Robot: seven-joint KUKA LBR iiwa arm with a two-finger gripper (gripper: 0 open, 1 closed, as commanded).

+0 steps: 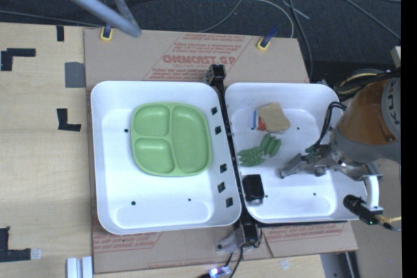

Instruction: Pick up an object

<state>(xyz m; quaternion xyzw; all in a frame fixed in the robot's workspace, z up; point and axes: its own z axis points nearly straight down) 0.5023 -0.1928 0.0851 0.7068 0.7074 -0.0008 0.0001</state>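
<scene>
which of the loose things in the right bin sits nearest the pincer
The green leafy plastic vegetable, just left of the pincer. The tan bread-like piece lies farther up, the small black block farther left by the divider.

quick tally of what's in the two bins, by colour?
Green: 2 - divided plate in the left bin, bean-like bunch in the right bin
Tan: 1 - lumpy piece, with something red and white partly showing at its left edge
Black: 1 - small block
Total: 4
</scene>
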